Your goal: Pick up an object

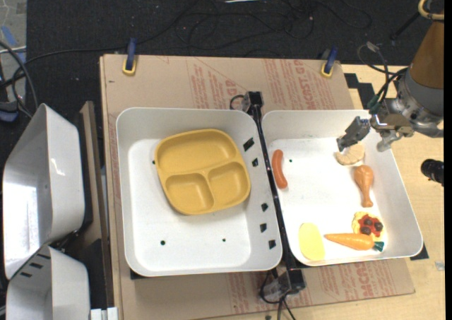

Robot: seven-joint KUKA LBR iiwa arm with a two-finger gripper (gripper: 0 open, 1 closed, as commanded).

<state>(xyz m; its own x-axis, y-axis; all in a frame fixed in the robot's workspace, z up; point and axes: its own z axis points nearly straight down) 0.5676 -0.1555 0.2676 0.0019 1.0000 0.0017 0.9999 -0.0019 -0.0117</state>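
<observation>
Gripper [369, 136] positioned over the upper right part of the right bin [321, 122], fingers spread apart, nothing between them. Left finger [352, 135] tip just above a pale cookie-like toy [349, 156], which lies near the bin's back right area; contact cannot be confirmed. Right finger near the bin's right wall.

Right bin contents: a toy sausage [280, 169] close to the left wall, lying lengthwise; a toy drumstick [364, 182] just below the pale piece, apart from it; a yellow oval piece [311, 241] at the front; a toy carrot [350, 241] beside it, lying crosswise; a small yellow piece topped with dark red berries [369, 224] touching or just above the carrot. Nothing stacked over the pale piece; approach from above unobstructed apart from the bin's right wall nearby.

Left bin [134, 170]: one yellow three-compartment plate [203, 171], compartments bare, sitting tilted toward the centre-back.

Divider with black fittings [263, 170] between the bins. Blue-and-yellow clamps [129, 63] on the cardboard-covered bench's far edge. Cables on the dark floor beyond.
</observation>
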